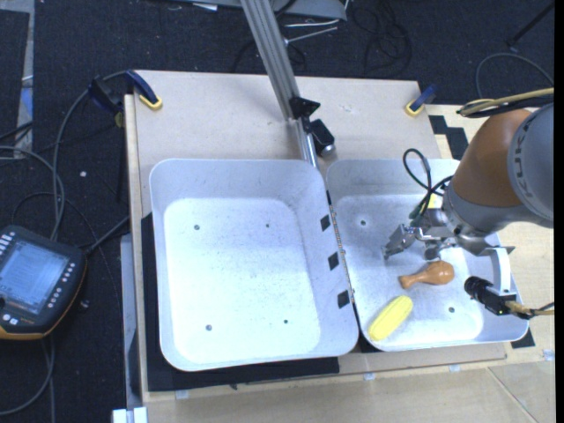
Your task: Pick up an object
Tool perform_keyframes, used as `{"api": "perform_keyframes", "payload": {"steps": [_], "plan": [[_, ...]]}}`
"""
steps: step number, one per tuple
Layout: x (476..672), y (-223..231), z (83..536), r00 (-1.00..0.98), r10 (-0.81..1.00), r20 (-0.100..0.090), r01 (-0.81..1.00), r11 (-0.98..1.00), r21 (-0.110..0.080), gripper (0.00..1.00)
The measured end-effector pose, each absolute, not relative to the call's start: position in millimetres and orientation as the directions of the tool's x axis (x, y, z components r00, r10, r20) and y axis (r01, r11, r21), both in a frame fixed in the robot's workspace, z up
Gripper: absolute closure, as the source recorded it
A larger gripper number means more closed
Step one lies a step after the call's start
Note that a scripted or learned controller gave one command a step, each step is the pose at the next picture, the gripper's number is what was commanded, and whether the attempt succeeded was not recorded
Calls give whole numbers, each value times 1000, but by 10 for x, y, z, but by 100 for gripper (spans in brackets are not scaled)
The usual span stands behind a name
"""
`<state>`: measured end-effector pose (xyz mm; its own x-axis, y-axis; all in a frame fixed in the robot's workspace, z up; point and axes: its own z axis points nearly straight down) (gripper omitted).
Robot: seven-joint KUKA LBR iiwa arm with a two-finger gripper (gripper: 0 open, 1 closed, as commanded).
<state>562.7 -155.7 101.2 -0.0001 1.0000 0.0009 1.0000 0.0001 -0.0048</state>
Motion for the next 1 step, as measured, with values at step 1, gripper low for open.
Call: {"api": "perform_keyframes", "payload": {"steps": [1], "plan": [[5642,-1561,1140,0,1000,0,1000,0,0,100]]}}
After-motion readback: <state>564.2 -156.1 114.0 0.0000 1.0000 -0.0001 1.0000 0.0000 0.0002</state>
